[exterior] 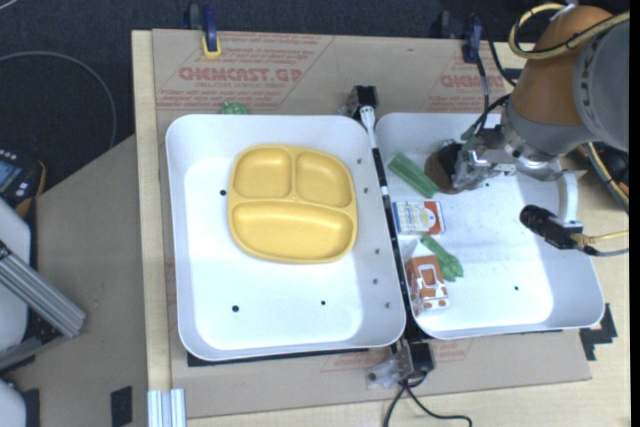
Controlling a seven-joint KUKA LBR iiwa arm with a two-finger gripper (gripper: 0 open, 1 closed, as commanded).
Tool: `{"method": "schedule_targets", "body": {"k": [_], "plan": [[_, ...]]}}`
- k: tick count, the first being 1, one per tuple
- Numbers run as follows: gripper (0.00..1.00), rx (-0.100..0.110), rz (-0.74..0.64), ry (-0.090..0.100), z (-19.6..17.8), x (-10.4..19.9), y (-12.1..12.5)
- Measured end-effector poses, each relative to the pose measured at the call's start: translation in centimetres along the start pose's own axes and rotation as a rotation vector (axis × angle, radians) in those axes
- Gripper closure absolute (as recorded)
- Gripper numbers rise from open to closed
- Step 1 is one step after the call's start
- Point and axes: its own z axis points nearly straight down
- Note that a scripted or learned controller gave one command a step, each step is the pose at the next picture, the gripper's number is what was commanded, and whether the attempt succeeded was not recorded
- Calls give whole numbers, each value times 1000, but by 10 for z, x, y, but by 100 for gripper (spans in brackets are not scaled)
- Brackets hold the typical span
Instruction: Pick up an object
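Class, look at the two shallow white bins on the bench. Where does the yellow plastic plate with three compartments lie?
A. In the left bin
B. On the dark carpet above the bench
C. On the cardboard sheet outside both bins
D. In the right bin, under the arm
A: the yellow plastic plate with three compartments rests flat in the left white bin, while the small packets and the arm are at the right white bin.

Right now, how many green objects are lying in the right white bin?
2. One flat green strip lies near the bin's upper left, beside the gripper. One leafy green piece lies lower, between the two small printed packets. The arm may hide others.
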Motion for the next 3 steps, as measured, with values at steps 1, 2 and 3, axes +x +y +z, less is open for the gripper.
{"method": "schedule_targets", "body": {"k": [1,2,3], "plan": [[100,-2,0,-1,-10,0,0],[100,-4,0,-1,-20,0,1],[100,-7,0,-2,-31,0,2]]}}
